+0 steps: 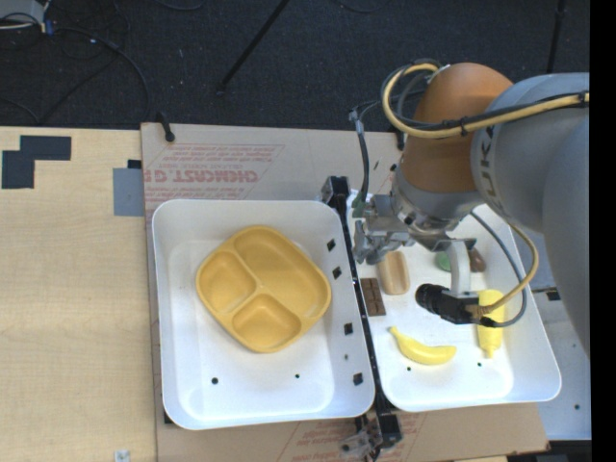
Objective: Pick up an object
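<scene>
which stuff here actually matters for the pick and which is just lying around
For the pick: gripper, over the right bin; tan block beside it; banana; brown bar by the bin's left wall.
Just lying about: yellow divided plate in the left bin, far from the gripper; cardboard sheet under both bins.

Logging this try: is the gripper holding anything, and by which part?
Cannot tell. The gripper is low by the left wall of the right bin, beside a tan block, but any hold is hidden from this view.
</scene>
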### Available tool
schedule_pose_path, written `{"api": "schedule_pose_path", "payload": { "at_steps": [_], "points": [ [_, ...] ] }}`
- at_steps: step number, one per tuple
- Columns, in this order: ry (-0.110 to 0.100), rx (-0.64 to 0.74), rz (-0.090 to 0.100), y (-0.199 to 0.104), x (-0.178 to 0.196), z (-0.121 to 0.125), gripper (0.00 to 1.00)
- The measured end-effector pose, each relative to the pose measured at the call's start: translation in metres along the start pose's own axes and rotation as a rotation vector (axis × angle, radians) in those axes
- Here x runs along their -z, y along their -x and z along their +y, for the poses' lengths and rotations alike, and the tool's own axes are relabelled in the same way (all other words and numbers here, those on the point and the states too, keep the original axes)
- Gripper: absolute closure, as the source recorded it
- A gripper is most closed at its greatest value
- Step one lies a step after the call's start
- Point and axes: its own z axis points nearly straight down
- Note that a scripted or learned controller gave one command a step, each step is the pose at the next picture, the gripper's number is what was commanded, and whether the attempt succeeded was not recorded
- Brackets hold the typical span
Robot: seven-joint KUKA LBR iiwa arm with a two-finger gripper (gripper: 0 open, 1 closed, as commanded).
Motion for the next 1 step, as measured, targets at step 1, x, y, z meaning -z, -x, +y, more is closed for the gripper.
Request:
{"api": "schedule_pose_path", "payload": {
  "at_steps": [1],
  "points": [
    [0.001, 0.0, -0.001, -0.045, -0.0068, 0.0237, 1.0]
  ]
}}
